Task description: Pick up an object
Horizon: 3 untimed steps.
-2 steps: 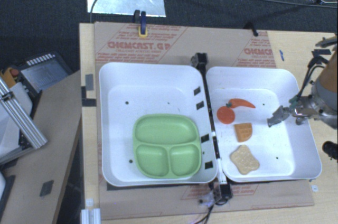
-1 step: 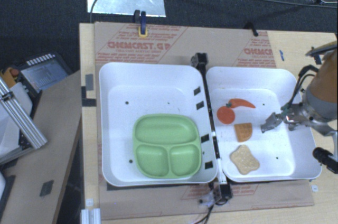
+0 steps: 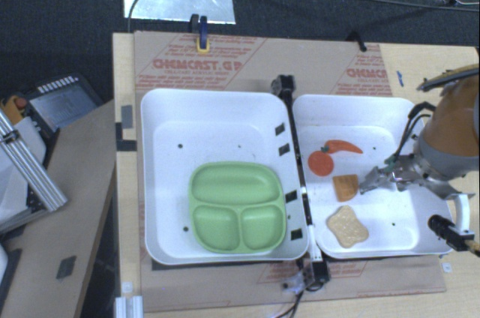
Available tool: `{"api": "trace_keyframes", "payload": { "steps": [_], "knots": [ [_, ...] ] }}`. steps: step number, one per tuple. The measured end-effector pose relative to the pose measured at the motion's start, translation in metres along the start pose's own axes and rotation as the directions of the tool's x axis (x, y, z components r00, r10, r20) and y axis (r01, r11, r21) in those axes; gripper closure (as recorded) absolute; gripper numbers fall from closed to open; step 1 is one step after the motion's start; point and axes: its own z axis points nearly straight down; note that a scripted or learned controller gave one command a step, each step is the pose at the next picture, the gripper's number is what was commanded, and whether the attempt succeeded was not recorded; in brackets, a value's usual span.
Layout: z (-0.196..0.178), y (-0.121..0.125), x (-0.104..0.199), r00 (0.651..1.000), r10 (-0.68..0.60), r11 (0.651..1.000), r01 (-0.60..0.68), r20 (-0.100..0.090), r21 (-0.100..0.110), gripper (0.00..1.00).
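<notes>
The right bin [image 3: 390, 118] holds a red tomato [image 3: 321, 163], an orange-red chili pepper [image 3: 344, 147], a small brown cracker-like square [image 3: 346, 187] and a pale slice of bread [image 3: 347, 226]. My gripper [image 3: 369, 182] reaches in from the right, low over the right bin, its tip just right of the brown square. Nothing shows between its fingers. A green divided plate [image 3: 237, 205] lies in the left bin [image 3: 172, 121].
The arm's orange band and grey wrist [image 3: 450, 140] hang over the right bin's right edge. A black divider with clips [image 3: 292, 159] runs between the bins. A cardboard sheet [image 3: 247, 61] lies under both bins, and cables cross behind it.
</notes>
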Motion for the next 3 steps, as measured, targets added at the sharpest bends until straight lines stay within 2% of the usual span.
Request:
{"api": "trace_keyframes", "payload": {
  "steps": [1, 2, 3],
  "knots": [
    [0.016, 0.001, 0.000, 1.000, 0.001, 1.000, -0.001, 0.001, -0.001, 0.00],
    [0.006, 0.002, 0.000, 1.000, 0.000, 1.000, 0.000, 0.002, -0.003, 1.00],
    [-0.037, 0.001, -0.002, 1.000, -0.001, 1.000, 0.001, 0.002, -0.004, 1.00]
  ]
}}
